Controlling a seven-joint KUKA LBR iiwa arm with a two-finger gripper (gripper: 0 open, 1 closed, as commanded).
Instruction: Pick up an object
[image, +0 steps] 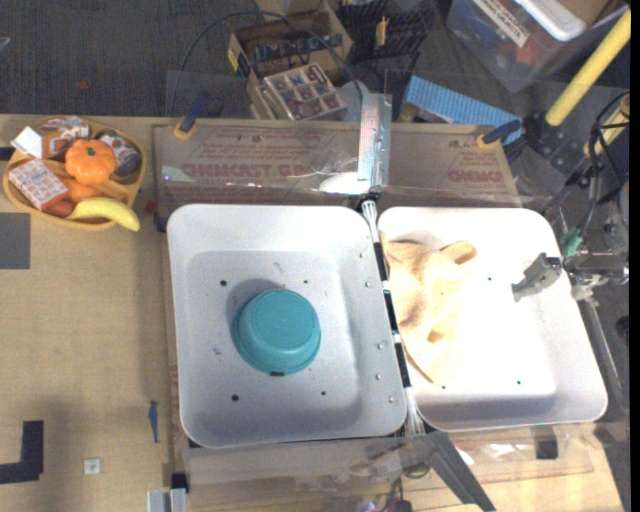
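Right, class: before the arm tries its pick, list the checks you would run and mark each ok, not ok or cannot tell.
1. Teal bowl lies in the left bin, unobstructed: ok.
2. Cream cloth lies in the right bin, against its left wall: ok.
3. Pincer sits above the right bin: ok.
4. Pincer over a target: not ok, it is beside the cloth.
5. Pincer opening: cannot tell.

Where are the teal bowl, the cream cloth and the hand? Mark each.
teal bowl (278, 331), camera view, middle of its upturned base.
cream cloth (428, 300), camera view, centre of the crumpled fabric.
hand (536, 275), camera view, the grey fingertip end.
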